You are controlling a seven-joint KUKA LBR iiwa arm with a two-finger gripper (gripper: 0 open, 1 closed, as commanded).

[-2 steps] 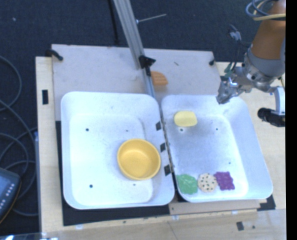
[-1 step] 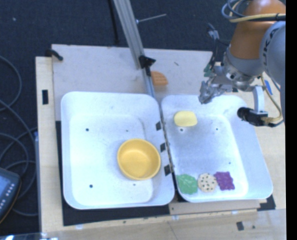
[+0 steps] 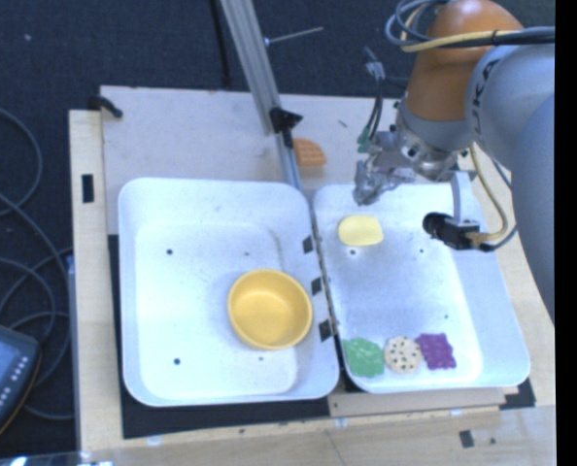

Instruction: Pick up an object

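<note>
The tool (image 3: pixel 365 194) hovers at twelve o'clock of the yellow piece (image 3: pixel 360 230); its state cannot be told.

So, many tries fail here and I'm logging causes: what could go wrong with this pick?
The gripper sits above the yellow piece, toward the bin's far wall; it could clip that wall. The piece looks low and flat, so it may slip out.

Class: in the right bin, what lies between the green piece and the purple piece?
A round speckled cookie lies between green piece and purple piece, seen in the camera view.
</note>
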